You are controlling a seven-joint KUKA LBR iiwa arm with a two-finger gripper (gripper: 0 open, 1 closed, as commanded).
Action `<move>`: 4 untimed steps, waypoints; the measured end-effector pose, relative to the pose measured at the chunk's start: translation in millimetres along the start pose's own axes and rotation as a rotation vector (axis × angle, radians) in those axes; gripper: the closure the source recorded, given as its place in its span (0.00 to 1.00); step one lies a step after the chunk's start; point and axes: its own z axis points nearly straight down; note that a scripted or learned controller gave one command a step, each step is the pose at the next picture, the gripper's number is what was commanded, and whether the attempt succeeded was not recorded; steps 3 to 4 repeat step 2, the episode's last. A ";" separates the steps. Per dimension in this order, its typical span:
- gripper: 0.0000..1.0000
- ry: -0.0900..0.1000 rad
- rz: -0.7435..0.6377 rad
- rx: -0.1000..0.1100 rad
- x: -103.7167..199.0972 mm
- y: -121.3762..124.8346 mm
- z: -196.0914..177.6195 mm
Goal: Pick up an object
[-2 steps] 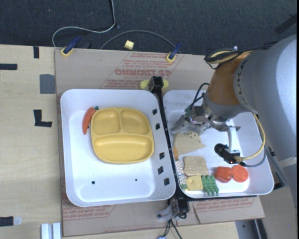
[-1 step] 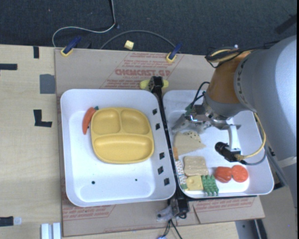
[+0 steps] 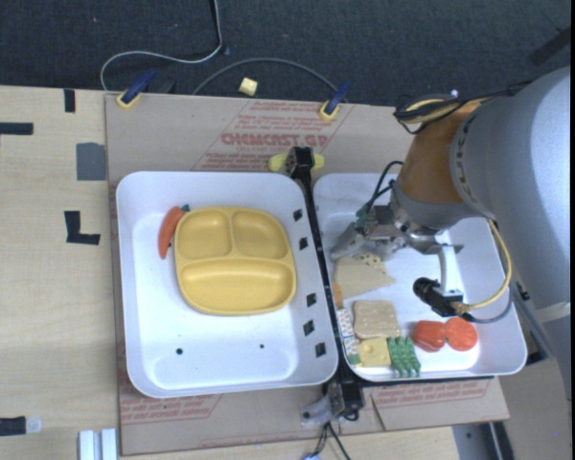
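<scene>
Entry, view from above the bench.

- My jaws [image 3: 364,244] were down inside the right bin [image 3: 479,360], in its upper half, close to the wall it shares with the left bin [image 3: 220,348]. Open or closed: could not tell at this slant. I saw nothing between them.
- Pale slice [image 3: 362,277]: flat on the right bin's floor, just below my jaws, near the shared wall. Could not tell whether we touched.
- Tan square [image 3: 374,318]: just below the slice, toward the bin's near edge.
- Yellow piece [image 3: 371,353] and green piece [image 3: 402,356]: side by side at the right bin's near edge, the yellow one nearer the shared wall.
- Two red-orange round pieces [image 3: 446,335]: touching each other, right of the tan square, toward the bin's near right corner.
- Yellow divided plate [image 3: 235,260]: middle of the left bin, upright, three compartments, nothing in them.
- Carrot [image 3: 169,232]: just beside the plate's left rim, lying along the left bin's left wall, green end pointing to the far edge.
- Both bins sat on a cardboard sheet [image 3: 259,132] on the bench [image 3: 38,286].
</scene>
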 end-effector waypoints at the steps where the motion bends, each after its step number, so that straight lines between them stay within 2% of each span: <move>1: 0.00 0.002 0.000 0.002 -1.4 10.3 0.4; 2: 0.00 0.000 -0.001 0.000 -6.5 -1.5 -0.1; 4: 0.00 0.000 -0.001 0.000 -6.5 -1.5 -0.1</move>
